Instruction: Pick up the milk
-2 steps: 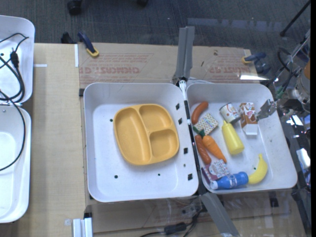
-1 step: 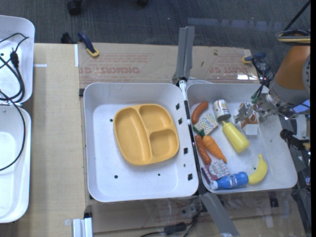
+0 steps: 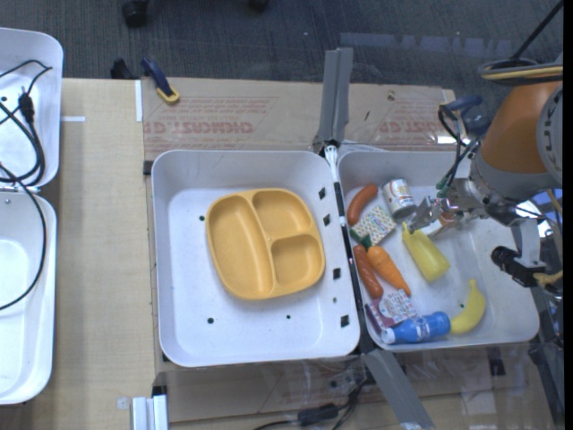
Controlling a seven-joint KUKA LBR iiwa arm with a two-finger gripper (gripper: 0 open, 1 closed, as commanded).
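A: Layout?

B: Two shallow white bins side by side on a bench. The left bin (image 3: 179, 330) holds a yellow plastic plate with three compartments (image 3: 265, 242). The right bin (image 3: 510, 330) holds the small stuff.

A: Where's the milk?

B: Best match is the small white carton with speckled print (image 3: 374, 225). It lies flat in the upper left part of the right bin, near the divider wall. An orange-red toy sausage (image 3: 360, 202) sits just above it and a silver tin can (image 3: 398, 196) to its upper right. Two orange toy carrots (image 3: 383, 269) lie just below it.

A: Gripper?

B: The grey arm with an orange band (image 3: 524, 137) comes in from the right. The two-finger gripper (image 3: 432, 217) is low over the right bin, between the tin can and a yellow plastic bottle (image 3: 427, 255), right at the bottle's top end. It's near the carton but apart from it, and the carton is not in it.

A: Spread or pressed together?

B: Can't tell, too small and cluttered there.

A: Other items?

B: A yellow toy banana (image 3: 471, 308) is at the lower right. A blue bottle with a white end (image 3: 419, 329) lies along the front wall. A red-and-white printed packet (image 3: 394, 307) is just above it.
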